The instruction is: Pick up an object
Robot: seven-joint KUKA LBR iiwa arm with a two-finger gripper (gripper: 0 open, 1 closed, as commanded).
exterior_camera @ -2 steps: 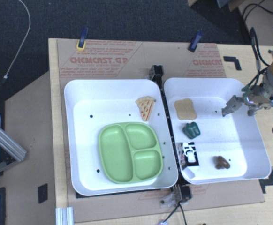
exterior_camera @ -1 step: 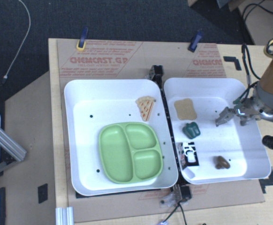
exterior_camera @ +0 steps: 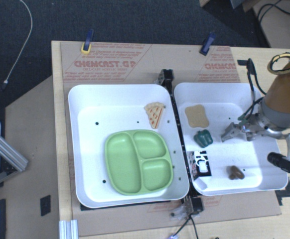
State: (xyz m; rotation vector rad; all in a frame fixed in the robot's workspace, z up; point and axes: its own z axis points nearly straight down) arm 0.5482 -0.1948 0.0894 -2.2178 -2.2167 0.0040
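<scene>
**Nothing lifted yet**

The arm hangs over the right bin, its gripper near that bin's middle, nothing visibly between its parts; open or closed cannot be told. The grasp remains to do.

The left bin carries a green divided plate and a waffle wedge near its right wall. The right bin holds a tan slice, green pepper, black-and-white card and brown lump. Cardboard lies beneath, above dark carpet.

One fixed camera hangs above the bench, looking down at a slant (near enough for both white bins to span the frame), the arm entering from its right.
</scene>
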